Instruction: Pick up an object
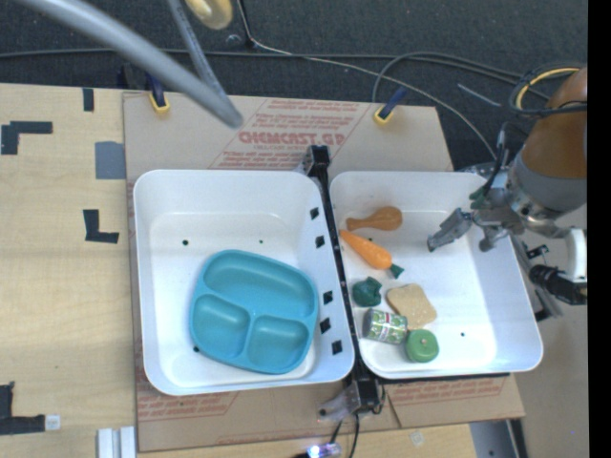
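**Tool open over right bin, nothing held**

Tool (468,232) at right of frame, fingers spread, empty, above right bin (496,284). Left of it: drumstick (376,220), carrot (368,250), bread (411,303), can (385,327), green lid (421,346). Blue tray (254,310) in left bin (172,227).

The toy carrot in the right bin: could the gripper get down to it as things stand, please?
Probably yes. The carrot lies uncovered, with the drumstick apart above it and bare bin floor between it and the gripper.
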